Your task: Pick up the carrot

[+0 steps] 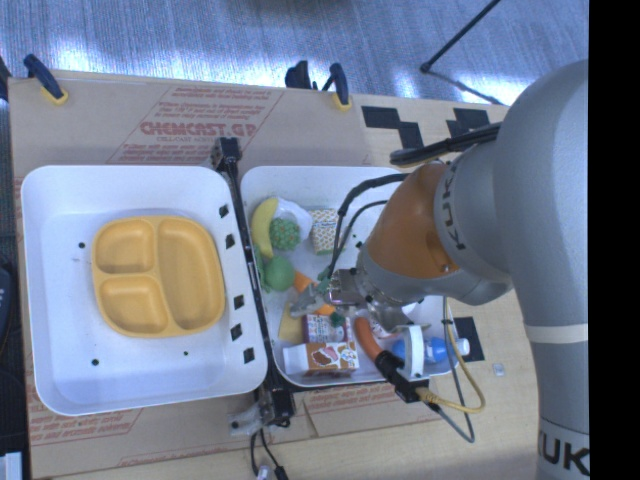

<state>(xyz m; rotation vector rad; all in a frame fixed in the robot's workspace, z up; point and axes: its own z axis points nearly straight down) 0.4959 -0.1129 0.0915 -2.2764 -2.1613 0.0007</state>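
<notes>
The carrot point(303, 284) is a small orange piece with a bit of green at its right end. It lies in the middle of the right bin point(300, 183), among other toy food. My gripper point(338, 293) hangs low over the bin, just right of the carrot and very close to it. The grey wrist and its orange band hide much of the gripper from above. I cannot tell whether anything is held.
Around the carrot lie a banana point(263, 226), a bumpy green ball point(286, 233), a lime point(278, 273), a beige cube point(323, 230), a red-orange sausage point(367, 340), a snack box point(330, 354) and a blue-white bottle point(425, 351). The left bin point(45, 198) holds a yellow divided plate point(125, 213).
</notes>
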